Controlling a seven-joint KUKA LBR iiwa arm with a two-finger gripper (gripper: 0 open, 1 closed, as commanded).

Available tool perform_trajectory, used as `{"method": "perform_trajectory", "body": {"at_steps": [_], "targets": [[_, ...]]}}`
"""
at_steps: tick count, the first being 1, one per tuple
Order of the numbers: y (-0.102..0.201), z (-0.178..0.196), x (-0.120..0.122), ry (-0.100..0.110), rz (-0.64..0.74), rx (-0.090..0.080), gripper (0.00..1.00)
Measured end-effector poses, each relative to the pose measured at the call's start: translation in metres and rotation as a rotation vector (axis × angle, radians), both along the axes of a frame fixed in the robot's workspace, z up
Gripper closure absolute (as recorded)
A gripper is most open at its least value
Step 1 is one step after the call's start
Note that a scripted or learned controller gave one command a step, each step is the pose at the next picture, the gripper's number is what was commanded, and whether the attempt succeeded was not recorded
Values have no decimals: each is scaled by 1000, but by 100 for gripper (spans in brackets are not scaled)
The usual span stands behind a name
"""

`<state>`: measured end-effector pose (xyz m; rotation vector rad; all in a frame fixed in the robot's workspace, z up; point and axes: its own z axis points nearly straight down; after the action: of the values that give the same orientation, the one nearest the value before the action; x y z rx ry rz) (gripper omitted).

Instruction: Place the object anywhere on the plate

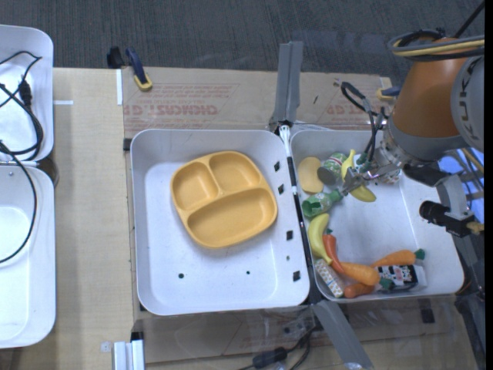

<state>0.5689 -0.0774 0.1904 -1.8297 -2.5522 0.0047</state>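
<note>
Your gripper (368, 174) hangs low in the right bin (431, 280), near its far left corner, right over a cluster of toy food; whether it is parted or closed on anything you cannot tell. The likeliest object is the small yellow banana-like piece (363, 194) just under it, beside a grey-green can (331, 168) and a pale round slice (310, 174). It looks like light, hard, smooth plastic, so expect it to slip or roll; take it across its narrow middle, not the tapered tips. The orange plate (223, 199), split into three compartments, lies in the left bin (154, 276), toward its far side
</note>
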Motion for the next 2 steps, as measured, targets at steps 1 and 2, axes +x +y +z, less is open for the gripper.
{"method": "perform_trajectory", "body": {"at_steps": [1,2], "targets": [[87,12,25,-3,181,1,100],[136,0,13,0,327,1,100]]}}
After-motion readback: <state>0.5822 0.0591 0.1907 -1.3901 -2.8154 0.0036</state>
